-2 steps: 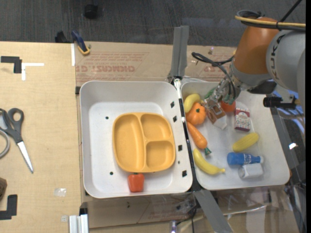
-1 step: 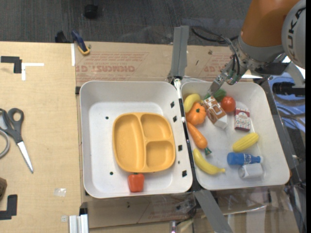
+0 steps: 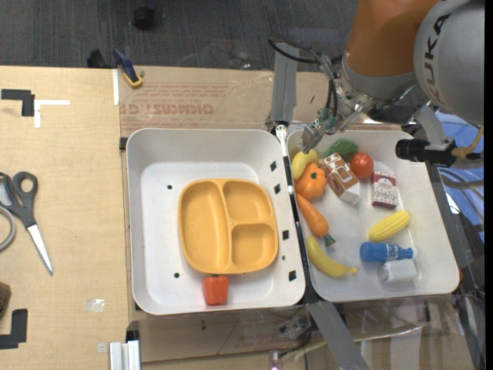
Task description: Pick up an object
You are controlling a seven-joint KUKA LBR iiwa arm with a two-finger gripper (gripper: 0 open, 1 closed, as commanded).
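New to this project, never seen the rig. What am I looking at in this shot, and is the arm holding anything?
One fixed camera looks down at a slant on a bench. The grey arm with the orange band reaches in from the right; its gripper hangs at the far left corner of the right white bin, with nothing visibly between its fingers. That bin holds toy food: an orange carrot, a yellow banana, a blue bottle. The left white bin holds a yellow divided plate and a small red pepper.
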